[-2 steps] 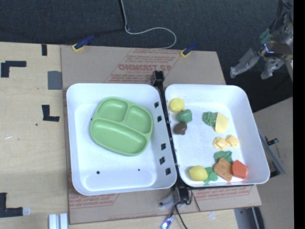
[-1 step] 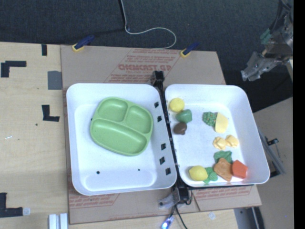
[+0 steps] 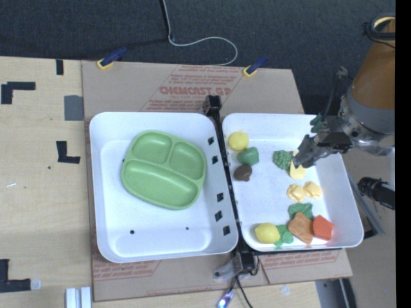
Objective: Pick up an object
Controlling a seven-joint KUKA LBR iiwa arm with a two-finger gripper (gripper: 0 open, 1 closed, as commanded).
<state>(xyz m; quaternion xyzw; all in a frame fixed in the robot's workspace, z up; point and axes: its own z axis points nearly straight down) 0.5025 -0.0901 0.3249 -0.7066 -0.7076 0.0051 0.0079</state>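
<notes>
The end effector (image 3: 303, 159) hangs low in the right bin (image 3: 347, 191), just over a yellow piece (image 3: 297, 171) beside a green one (image 3: 281, 159); its opening can't be made out, so it should centre on the yellow piece before closing.

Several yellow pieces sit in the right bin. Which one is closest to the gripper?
The small yellow piece right under the gripper, beside the dark green piece. The yellow ball sits by the divider, and the lemon-like one lies at the bin's near edge.
</notes>
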